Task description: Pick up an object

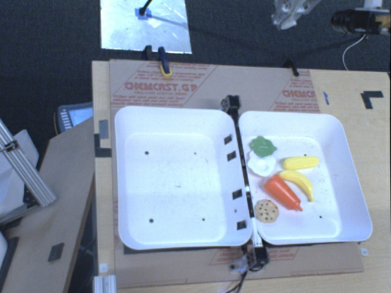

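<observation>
The right bin (342, 145) holds several toy foods near its left side. A green leafy piece (263, 145) lies above a white egg-like piece (261, 165). To their right are a yellow block (300, 162), a yellow banana (299, 182) and an orange carrot (283, 192). A brown cookie (266, 210) lies lowest, near the divider. My gripper (287, 10) hangs high at the top of the view, well beyond the far edge of the bench and apart from every object.
The left bin (168, 176) sits beside the right one, joined by a black-clipped divider (237, 163). A cardboard sheet (201, 84) lies under both bins. A shiny square plate (144, 16) is on the floor at the top left. A metal rail (24, 170) stands at the left.
</observation>
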Robot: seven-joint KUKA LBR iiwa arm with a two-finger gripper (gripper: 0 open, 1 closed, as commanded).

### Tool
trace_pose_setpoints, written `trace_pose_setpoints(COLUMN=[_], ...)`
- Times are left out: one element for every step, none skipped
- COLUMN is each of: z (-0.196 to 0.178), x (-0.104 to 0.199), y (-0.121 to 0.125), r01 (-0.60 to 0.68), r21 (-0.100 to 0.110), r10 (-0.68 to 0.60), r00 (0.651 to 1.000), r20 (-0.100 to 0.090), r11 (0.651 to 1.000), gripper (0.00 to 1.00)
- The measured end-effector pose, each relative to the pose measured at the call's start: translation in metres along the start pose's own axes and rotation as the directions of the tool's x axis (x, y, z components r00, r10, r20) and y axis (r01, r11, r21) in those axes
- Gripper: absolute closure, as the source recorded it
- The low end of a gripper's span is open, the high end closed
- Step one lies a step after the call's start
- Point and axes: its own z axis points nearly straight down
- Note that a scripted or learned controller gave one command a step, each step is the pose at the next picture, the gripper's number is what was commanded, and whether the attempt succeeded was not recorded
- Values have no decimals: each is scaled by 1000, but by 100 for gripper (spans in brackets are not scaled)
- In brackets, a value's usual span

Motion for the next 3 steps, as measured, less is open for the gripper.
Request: trace_pose_setpoints(z=[0, 0, 11], x=[-14, 63, 134], y=[0, 0, -1], r01=[0, 7, 9], r21=[0, -1, 0], r10=[0, -7, -9], r00=[1000, 1000, 1000], r20=[0, -2, -2], r11=[1000, 1000, 1000], gripper=[100, 100, 100])
